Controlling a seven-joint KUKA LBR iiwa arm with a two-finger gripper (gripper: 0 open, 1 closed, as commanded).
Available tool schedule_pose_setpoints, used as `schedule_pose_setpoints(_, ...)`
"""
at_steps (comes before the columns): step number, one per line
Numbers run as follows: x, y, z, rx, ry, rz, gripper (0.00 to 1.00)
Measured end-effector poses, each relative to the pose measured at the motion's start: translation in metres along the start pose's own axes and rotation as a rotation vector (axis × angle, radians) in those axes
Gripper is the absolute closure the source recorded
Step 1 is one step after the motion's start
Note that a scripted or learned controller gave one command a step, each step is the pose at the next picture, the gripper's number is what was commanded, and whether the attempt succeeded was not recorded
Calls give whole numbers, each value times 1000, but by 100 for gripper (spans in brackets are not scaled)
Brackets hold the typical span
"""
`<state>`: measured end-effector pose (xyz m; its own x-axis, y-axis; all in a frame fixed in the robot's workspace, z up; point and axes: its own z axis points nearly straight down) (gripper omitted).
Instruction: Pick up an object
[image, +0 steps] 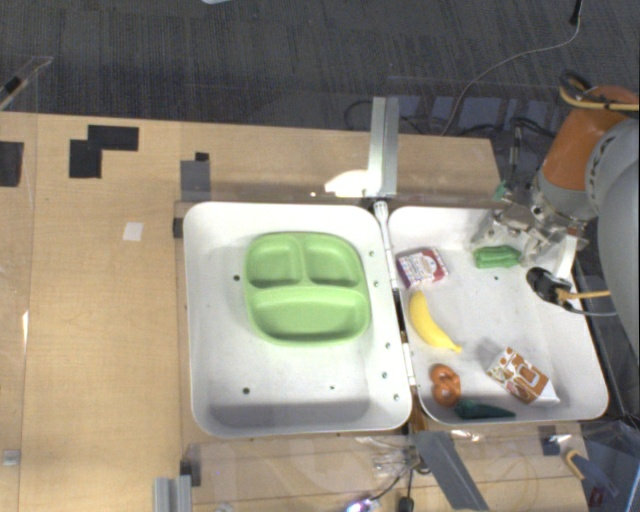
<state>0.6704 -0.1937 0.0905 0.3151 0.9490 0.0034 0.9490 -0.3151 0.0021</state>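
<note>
The gripper (520, 235) hangs over the green block (496, 257), grip state I cannot tell; next it must descend squarely onto it.

A divided tray (305, 288) lay in the left bin (210, 330); the right bin (580, 385) held the rest — packet (420, 266) behind banana (431, 324), block (497, 257) at the back, carton (519, 375) near the front right.

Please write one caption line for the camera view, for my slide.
Grey arm's tool above a small green block in the right white bin.
</note>
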Motion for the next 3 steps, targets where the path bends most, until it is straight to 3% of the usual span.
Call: schedule_pose_setpoints(3,30,-68,-1,-12,-2,-123,0)
